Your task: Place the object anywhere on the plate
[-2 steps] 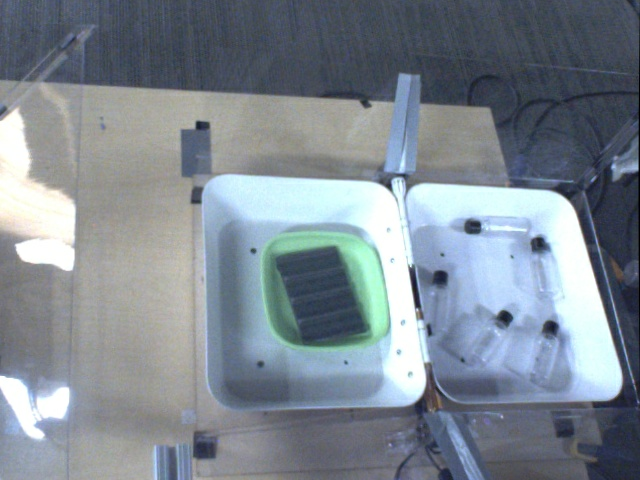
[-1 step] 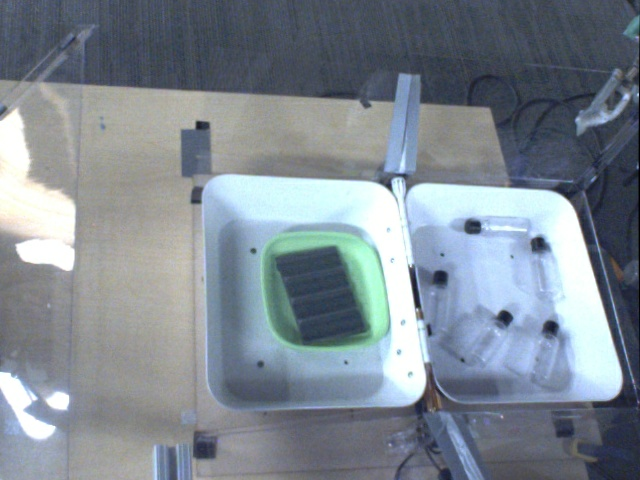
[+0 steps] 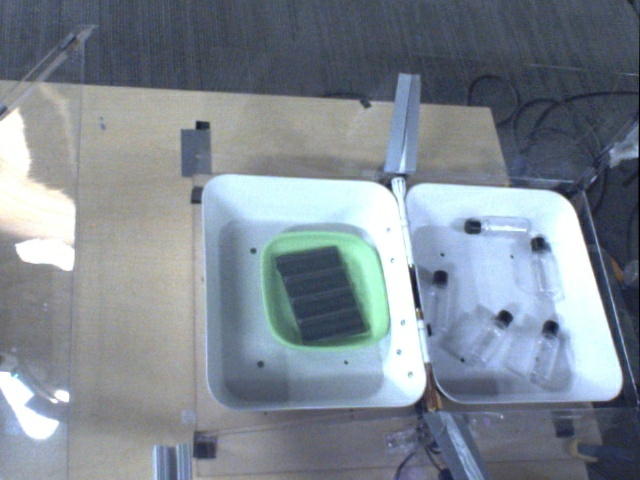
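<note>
Resting on green plate (image 3: 372, 290): dark ridged block (image 3: 320, 295).

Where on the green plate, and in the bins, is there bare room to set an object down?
On the green plate, a bare rim strip rings the dark ridged block at its middle. The left bin has bare floor between plate and walls. The right bin is crowded with clear bottles, except a patch at its middle.
</note>
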`<state>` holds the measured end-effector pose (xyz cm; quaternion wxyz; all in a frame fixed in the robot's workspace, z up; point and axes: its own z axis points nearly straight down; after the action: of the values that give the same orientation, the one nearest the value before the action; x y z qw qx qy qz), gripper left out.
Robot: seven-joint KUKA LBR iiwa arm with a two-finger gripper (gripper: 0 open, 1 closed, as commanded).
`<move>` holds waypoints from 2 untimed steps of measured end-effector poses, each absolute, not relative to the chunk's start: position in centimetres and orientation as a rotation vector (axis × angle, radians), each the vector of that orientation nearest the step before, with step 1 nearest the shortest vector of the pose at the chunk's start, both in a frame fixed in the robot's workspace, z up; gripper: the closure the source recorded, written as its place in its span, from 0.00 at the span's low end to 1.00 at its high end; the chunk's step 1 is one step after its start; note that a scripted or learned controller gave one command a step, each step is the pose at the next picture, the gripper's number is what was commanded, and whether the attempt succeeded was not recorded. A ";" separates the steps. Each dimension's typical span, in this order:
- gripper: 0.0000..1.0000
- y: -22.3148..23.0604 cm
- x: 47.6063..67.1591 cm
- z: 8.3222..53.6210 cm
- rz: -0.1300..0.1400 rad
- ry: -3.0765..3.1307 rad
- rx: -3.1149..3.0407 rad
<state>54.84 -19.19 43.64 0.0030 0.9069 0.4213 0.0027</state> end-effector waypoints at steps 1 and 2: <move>0.00 -19.6 54.8 42.0 0.008 1.170 2.912; 0.00 -20.0 55.9 32.2 0.003 1.104 2.940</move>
<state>55.95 -19.98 32.17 0.0006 0.9361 0.3517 0.0008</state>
